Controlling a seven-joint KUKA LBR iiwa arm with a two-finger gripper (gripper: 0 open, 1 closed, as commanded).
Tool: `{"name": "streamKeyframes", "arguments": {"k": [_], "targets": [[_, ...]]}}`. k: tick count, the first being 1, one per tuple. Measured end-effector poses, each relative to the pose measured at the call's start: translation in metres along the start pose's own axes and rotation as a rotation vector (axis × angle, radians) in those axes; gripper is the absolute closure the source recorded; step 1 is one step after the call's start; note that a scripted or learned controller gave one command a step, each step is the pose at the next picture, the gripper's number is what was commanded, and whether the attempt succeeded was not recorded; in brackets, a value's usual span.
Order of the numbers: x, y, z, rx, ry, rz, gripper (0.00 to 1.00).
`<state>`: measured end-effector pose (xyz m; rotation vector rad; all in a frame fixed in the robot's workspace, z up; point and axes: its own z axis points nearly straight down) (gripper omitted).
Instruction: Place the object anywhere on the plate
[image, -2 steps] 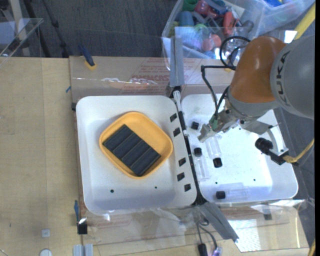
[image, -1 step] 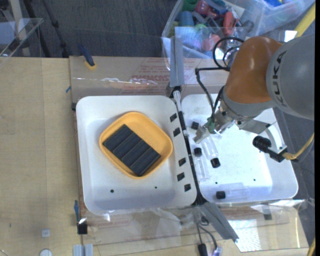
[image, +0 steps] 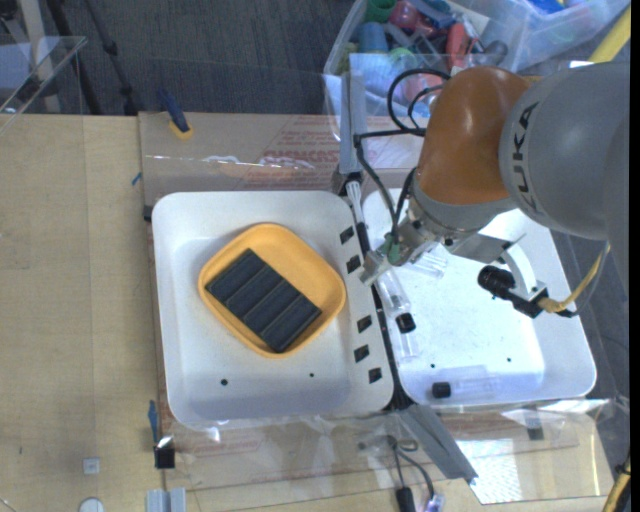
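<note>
The yellow plate (image: 300, 246) lies in the left white bin (image: 200, 385), a little turned so that one corner points to the far side; on the plate, touching it and flat, lies a dark grey ribbed slab (image: 262, 294), which covers most of the plate's middle and leaves the yellow rim free all around. To the right of the plate, just past the wall where the two bins meet, hangs the gripper (image: 400, 246), low over the near-left part of the right white bin (image: 525, 365); it is well apart from the slab, with the plate's right rim and the bin walls between them, and nothing of the slab is at the gripper. Whether the gripper is open or closed I cannot tell, because the wrist and cables cover it from above. The grey arm (image: 575, 150) reaches in from the right of the plate, and its orange band (image: 468, 130) stands above the gripper. Under the gripper, also right of the plate, lies a thin clear thing (image: 394, 299) and just beside it a small black piece (image: 405, 322); further right of the plate is a black part (image: 497, 281) with a yellow and black cable. Along the shared wall, between the plate and the gripper, runs a row of small black marks (image: 352, 265); the bins stand on a pale wooden bench (image: 70, 300).
</note>
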<state>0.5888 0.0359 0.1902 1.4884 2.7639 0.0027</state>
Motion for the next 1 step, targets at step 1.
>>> {"name": "streamKeyframes", "arguments": {"k": [1], "targets": [[-0.0001,-0.0001,0.0,0.0,0.0,0.0,0.0]]}}
